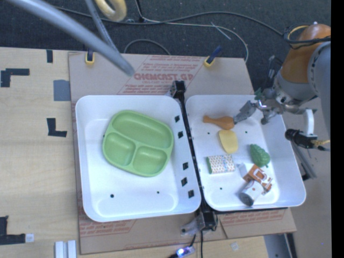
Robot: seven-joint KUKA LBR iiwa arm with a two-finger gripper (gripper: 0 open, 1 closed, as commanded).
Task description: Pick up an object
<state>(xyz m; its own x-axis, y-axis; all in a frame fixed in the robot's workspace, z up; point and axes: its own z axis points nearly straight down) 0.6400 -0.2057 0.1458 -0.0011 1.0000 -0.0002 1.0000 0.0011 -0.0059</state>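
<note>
Plainly my gripper (240, 114) hung over the right bin (290, 168), tips just beside the drumstick (219, 121); whether its fingers stood apart or together I could not tell; nothing showed between them. That drumstick lay at the bin's far end, above a yellow piece (228, 141); I judged it light, stiff, smooth plastic; best pinched across its narrow shank.

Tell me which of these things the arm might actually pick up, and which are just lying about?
Could be picked, all in the right bin near the gripper:
wooden spoon-like piece
yellow piece
green leafy toy
patterned block
orange and white item

Just lying about:
green divided plate in the left bin
cables behind the bench
</note>
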